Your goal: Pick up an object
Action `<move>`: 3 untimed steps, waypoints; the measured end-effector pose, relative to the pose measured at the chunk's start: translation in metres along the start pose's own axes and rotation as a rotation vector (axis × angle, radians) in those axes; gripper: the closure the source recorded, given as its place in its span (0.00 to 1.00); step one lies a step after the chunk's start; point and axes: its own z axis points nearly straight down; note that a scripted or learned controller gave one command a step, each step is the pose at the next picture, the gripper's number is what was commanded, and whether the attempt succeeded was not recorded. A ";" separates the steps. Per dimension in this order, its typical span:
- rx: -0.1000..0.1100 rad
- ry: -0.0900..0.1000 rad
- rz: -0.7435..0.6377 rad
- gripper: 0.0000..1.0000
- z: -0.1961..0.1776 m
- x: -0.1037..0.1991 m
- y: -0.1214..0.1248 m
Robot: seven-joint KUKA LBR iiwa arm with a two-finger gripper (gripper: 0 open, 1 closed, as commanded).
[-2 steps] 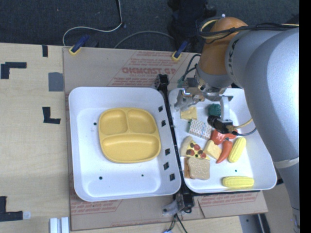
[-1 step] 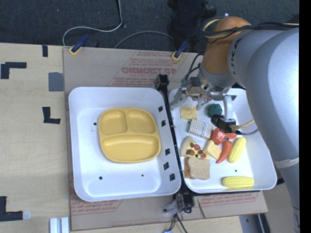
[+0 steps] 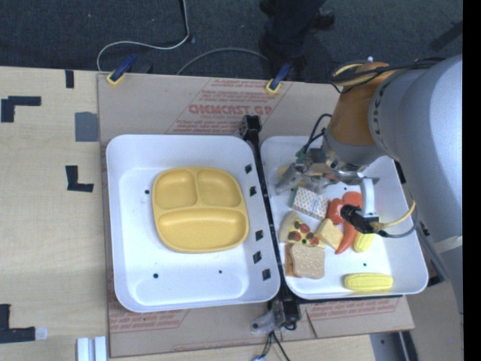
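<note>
The right white bin (image 3: 402, 273) holds several toy foods. Among them are a checkered wafer (image 3: 309, 201), a pizza slice (image 3: 298, 232), a square of toast (image 3: 307, 261), a cheese wedge (image 3: 331, 235), an orange carrot (image 3: 346, 238) and a yellow corn cob (image 3: 367, 281). My gripper (image 3: 293, 176) hangs low over the bin's upper left part, just above and left of the wafer. I see nothing held in it. The grey arm with its orange band (image 3: 357, 119) covers the bin's upper right corner.
The left white bin (image 3: 124, 224) carries a yellow divided plate (image 3: 199, 207). A black divider (image 3: 259, 201) runs between the bins. A small corn piece (image 3: 363, 241) and a red piece (image 3: 348, 201) lie by the carrot. Cables trail across the cardboard behind the bins.
</note>
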 end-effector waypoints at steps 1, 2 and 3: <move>-0.010 0.002 -0.008 0.00 0.007 -0.003 0.050; -0.011 0.001 -0.007 0.00 0.006 -0.003 0.049; -0.021 -0.004 -0.009 1.00 -0.008 -0.004 0.052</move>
